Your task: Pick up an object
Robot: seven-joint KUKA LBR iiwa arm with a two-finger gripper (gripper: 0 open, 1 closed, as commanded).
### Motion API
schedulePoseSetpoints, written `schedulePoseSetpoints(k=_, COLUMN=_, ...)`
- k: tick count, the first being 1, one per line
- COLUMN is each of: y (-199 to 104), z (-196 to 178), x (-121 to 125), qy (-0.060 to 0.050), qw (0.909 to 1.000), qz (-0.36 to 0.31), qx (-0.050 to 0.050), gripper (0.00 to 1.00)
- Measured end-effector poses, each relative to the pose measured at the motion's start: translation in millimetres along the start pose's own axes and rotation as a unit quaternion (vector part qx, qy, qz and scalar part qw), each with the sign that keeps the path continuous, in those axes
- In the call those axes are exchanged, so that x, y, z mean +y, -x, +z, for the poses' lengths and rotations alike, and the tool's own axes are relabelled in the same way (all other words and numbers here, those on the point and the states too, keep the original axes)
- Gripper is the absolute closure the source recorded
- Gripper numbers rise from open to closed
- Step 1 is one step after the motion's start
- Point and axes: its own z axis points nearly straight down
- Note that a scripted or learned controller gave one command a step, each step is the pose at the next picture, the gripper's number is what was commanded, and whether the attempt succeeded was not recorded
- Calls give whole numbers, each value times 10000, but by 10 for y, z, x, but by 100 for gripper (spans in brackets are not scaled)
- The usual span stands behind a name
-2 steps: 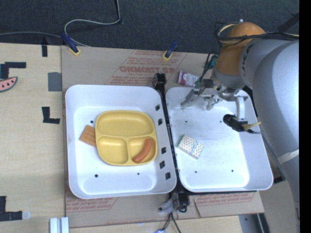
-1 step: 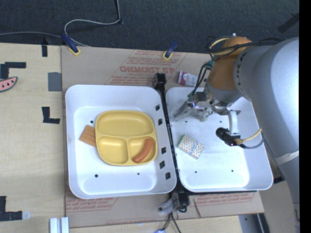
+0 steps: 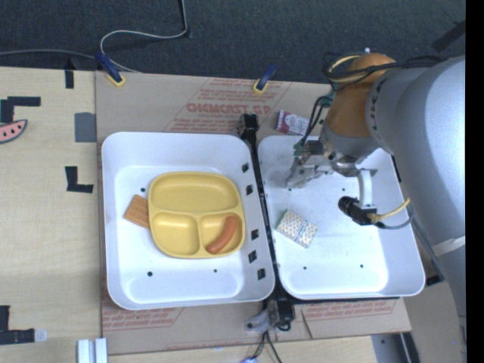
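Patterned packet point(image 3: 296, 228) flat in right bin point(image 3: 393, 278), just below pincer point(image 3: 299, 177), apart from it, pincer state unclear

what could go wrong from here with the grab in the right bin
1. The gripper sits near the right bin's back left corner, apart from the packet, so closing here would probably catch nothing.
2. It is close to the divider between the bins; a move further left may knock it.
3. The packet lies flat on the bin floor, so the fingers may slide over it instead of gripping.
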Motion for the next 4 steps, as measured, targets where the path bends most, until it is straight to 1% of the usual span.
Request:
schedulePoseSetpoints(k=1, y=0, z=2, x=-1, qy=-1, qw=10000, qz=1, qx=1, gripper=0)
schedulePoseSetpoints(k=2, y=-4, z=-91, x=-2, qy=-7, qw=10000, qz=-2, qx=4, gripper=100)
schedulePoseSetpoints(k=3, y=-4, z=-89, x=-3, qy=-7, qw=10000, qz=-2, qx=5, gripper=0)
schedulePoseSetpoints(k=4, y=65, z=91, x=-335, qy=5, qw=10000, qz=-3, qx=8, gripper=0)
